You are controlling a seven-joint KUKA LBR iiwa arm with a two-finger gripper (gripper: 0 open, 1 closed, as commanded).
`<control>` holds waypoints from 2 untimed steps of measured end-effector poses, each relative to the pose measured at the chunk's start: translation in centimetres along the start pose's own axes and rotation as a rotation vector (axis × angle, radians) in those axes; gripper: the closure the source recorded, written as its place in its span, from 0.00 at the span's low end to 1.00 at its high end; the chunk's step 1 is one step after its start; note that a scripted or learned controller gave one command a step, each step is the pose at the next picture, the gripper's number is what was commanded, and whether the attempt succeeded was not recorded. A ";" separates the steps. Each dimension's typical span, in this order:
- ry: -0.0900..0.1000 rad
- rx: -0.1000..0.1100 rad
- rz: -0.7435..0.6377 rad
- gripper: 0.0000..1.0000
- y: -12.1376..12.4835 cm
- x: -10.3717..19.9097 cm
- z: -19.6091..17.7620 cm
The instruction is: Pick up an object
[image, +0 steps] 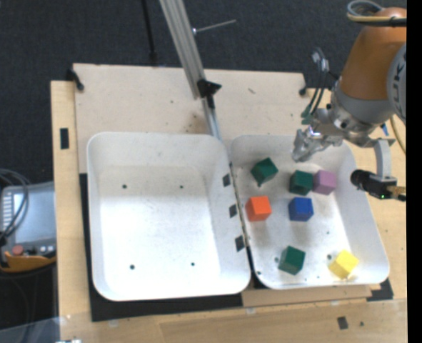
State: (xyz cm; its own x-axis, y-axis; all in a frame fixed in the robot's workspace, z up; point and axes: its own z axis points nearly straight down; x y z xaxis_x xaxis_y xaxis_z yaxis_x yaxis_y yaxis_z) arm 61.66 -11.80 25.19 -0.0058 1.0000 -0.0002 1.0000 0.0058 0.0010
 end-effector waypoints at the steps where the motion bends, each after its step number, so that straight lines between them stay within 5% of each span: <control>1: 0.000 0.000 0.000 1.00 -0.7 4.5 0.1; 2: 0.002 -0.002 -0.002 1.00 -0.3 9.9 -0.7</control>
State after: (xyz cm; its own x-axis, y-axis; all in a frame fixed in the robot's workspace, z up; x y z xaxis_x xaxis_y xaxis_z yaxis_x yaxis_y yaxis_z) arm 61.31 -1.92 25.89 -0.0080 1.0000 0.0015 1.0000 0.0080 0.0031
